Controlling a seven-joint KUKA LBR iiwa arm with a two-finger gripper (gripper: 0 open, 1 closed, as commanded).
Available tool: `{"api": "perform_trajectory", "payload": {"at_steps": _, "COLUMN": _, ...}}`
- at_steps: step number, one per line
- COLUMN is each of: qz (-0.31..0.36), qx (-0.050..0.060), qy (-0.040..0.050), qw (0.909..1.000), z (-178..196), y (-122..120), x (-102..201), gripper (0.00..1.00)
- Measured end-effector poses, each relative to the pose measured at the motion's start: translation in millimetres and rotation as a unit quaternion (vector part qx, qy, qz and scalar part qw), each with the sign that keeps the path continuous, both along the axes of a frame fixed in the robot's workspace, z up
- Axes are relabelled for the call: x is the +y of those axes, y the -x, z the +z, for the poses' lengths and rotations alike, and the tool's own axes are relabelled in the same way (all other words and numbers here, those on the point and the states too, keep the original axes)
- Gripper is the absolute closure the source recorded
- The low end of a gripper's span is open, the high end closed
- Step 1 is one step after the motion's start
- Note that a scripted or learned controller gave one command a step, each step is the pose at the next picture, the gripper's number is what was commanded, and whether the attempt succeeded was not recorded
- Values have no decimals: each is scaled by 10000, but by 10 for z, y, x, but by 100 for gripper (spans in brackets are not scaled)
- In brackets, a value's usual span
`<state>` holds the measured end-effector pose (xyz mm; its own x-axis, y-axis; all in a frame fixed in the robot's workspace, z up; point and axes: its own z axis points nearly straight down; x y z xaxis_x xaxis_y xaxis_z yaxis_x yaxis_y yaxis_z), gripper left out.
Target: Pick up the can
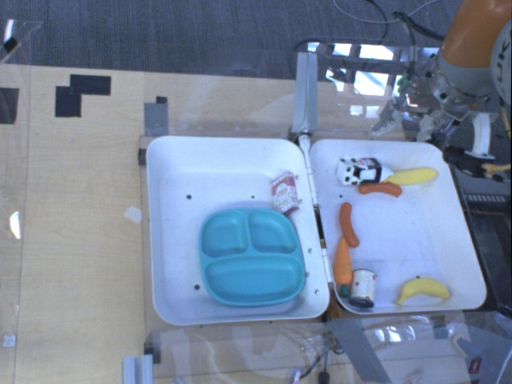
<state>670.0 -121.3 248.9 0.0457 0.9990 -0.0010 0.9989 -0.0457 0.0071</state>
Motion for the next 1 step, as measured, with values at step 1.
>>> {"api": "perform_trajectory", "payload": {"at_steps": 1, "qz": 36, "qx": -32, "qy": 9, "qw": 10000, "z": 122, "y": -18, "x": 16, "gripper": 100}}
